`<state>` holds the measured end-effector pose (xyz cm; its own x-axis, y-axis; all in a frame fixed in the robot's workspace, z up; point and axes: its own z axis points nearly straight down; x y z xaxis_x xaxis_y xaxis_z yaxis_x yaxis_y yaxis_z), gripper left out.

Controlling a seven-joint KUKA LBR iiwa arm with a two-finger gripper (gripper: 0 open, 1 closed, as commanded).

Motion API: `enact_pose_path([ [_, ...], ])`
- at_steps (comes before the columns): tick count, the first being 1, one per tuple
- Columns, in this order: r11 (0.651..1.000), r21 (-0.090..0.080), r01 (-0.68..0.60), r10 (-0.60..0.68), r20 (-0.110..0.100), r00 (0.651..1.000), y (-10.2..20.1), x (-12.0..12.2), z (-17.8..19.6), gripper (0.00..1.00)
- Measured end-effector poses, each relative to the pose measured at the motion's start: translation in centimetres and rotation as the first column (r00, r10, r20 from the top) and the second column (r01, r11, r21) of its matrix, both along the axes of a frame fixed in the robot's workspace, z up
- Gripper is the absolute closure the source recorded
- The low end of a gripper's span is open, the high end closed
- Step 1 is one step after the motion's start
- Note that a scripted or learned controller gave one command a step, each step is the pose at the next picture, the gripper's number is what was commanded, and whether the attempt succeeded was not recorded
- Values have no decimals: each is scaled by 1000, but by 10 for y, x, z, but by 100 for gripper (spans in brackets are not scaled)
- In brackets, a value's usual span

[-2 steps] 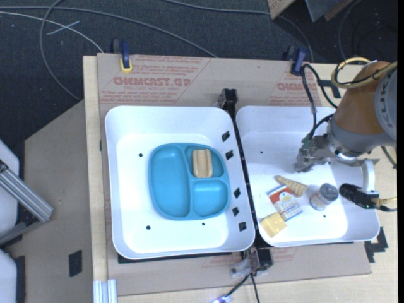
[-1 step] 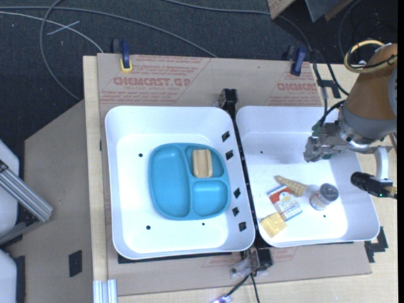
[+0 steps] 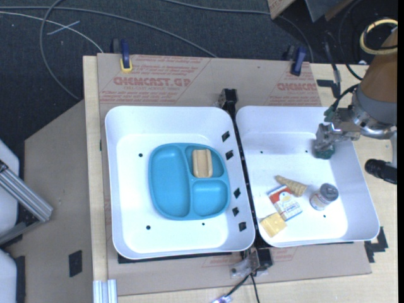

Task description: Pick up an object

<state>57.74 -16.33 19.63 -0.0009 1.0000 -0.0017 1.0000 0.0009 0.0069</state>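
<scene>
Nearest, in the right bin point(image 3: 353, 226), lay 4 loose candidates: a yellow block point(image 3: 274, 224), a red-and-white packet point(image 3: 285, 204), a cone point(image 3: 291, 184) and a small can point(image 3: 323, 196). Farther back hovered the gripper point(image 3: 324, 145), probably positioning; its grip state could not be told.

Plastic, Board and Metal

Both white bins point(image 3: 170, 122) look like smooth, slightly glossy plastic. The blue divided tray point(image 3: 170, 185) is matt plastic. The table point(image 3: 164, 74) has a printed, cardboard-like surface. The small jar point(image 3: 323, 196) has a dull metallic lid, and the gripper point(image 3: 325, 145) is grey metal
</scene>
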Motion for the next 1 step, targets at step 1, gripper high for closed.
enact_pose_path([
  [1,1000,3,-6,6,-3,1000,54,24,11,100],
])
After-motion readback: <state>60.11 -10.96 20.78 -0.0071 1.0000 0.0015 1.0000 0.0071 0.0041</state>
